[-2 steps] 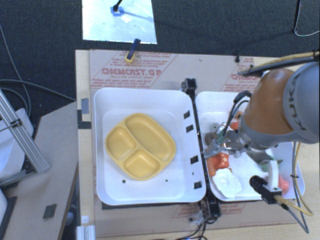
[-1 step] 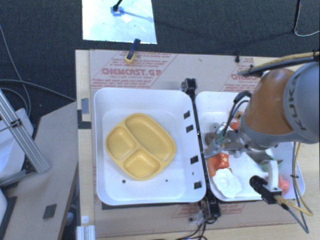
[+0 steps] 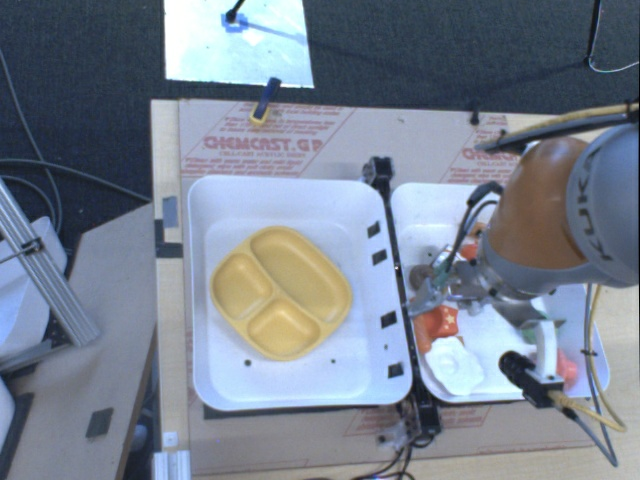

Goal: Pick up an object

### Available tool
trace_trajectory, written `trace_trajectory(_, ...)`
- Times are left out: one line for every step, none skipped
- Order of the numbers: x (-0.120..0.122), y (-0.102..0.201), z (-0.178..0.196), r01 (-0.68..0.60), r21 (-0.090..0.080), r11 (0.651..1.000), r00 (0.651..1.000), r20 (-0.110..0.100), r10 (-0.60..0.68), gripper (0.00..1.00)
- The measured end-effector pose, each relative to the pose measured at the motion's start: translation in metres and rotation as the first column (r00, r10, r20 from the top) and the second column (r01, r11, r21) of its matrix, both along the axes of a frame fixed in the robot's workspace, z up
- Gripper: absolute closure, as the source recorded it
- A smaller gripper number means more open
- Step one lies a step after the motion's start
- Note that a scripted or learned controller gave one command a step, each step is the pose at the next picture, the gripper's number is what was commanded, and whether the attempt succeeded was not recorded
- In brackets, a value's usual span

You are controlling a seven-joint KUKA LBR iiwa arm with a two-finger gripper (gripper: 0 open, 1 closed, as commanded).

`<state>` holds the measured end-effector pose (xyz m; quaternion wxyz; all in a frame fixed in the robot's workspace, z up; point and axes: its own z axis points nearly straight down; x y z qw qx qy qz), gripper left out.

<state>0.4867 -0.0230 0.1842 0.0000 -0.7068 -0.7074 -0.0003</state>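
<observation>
tool [image 3: 432,286] above orange object [image 3: 438,323], right bin [image 3: 420,208].

Views: a single camera view is given, so nothing is shared between two views.
Position: the camera is fixed above the bench [image 3: 440,133], well above the two bins.
Direction: the bench is looked down on at a slant; its far edge is seen toward the top of the frame.
Landmark: the left bin [image 3: 200,298] is framed just left of centre.
Relative to the left bin: the right bin [image 3: 425,203] is seen touching its right side.
Arm [image 3: 560,218]: entered from the right, over the right bin.
Nearness: both bins are taken in whole.
</observation>
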Motion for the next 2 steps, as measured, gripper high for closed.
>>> trace_trajectory(0.0000, 0.0000, 0.0000, 0.000, 0.000, 1.000, 1.000, 0.000, 0.000, 0.00)
trace_trajectory(0.0000, 0.0000, 0.0000, 0.000, 0.000, 1.000, 1.000, 0.000, 0.000, 0.00)
